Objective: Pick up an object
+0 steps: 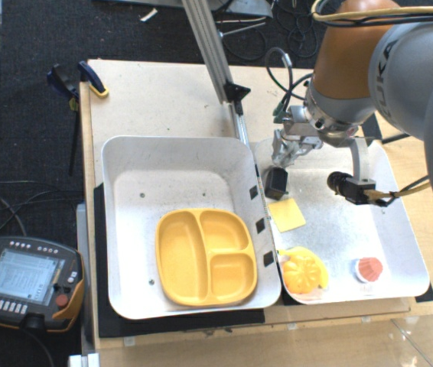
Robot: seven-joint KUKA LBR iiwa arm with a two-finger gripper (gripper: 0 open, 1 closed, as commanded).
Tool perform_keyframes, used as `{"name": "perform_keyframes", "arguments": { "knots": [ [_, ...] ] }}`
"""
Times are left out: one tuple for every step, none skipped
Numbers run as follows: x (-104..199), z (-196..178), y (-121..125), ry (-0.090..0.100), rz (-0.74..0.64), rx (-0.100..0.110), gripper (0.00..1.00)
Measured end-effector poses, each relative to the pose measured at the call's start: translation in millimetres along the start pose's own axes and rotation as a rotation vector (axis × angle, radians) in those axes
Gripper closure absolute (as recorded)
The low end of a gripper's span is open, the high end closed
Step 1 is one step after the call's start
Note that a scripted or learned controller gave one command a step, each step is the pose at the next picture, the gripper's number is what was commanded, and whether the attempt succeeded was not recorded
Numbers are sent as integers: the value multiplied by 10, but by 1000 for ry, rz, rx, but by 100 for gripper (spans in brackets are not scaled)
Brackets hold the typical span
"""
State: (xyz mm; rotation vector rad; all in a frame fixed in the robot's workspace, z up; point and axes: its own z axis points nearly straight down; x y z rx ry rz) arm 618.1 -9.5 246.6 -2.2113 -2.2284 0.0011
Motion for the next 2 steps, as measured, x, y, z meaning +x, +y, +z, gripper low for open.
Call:
{"name": "perform_keyframes", "arguments": {
  "knots": [
    [513, -22, -26, 1, 0, -2, 100],
    [993, -8, 3, 0, 0, -3, 100]
  ]
}}
